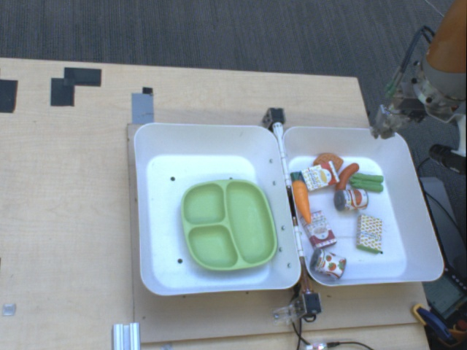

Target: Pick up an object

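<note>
Two shallow white bins sit side by side on our pale wooden bench: the left bin carries a light green plastic plate with three compartments, and the right bin holds every candidate for the pick. We count a small cluster there: an orange toy carrot lying lengthwise just beside the dividing wall, a white printed snack packet touching a red toy sausage, a green bean-like stick, a small red-labelled can, a checkered rectangular box lying somewhat apart, a dark red printed packet and a round jar on its side near the front wall. Our gripper hangs at the far right corner of the right bin, over its rim, well apart from all the items and with nothing between it and them; whether it is spread or pressed together we cannot tell from this slanted view. We judge that we are at the approach step, with no object chosen by contact yet. The next move, as we see it, calls for travelling inward over the cluster and descending on one piece. The checkered box looks the easiest target, since it has free space around it, whereas the packet and sausage crowd each other.
</note>
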### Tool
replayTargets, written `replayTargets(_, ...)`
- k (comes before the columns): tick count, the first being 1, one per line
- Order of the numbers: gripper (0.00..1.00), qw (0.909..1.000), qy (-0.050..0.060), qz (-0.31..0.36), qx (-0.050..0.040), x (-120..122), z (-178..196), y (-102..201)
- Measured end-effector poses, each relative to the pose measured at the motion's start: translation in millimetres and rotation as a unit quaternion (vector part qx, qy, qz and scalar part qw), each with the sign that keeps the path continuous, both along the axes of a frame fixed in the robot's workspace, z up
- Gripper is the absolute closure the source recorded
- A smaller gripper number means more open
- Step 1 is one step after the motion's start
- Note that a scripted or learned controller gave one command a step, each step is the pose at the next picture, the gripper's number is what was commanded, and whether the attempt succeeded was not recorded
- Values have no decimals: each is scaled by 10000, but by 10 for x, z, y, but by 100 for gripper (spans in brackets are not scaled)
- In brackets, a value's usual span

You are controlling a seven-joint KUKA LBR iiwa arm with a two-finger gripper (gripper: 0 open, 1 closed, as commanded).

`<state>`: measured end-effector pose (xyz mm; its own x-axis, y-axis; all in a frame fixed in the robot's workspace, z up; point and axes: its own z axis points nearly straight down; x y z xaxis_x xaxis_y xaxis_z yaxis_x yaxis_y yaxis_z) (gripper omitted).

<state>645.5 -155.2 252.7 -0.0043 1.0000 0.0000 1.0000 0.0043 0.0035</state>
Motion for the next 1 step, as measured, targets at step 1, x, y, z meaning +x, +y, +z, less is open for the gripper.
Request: replayTargets(1,0,10000,-66,-1,-20,-298,-1515,-130)
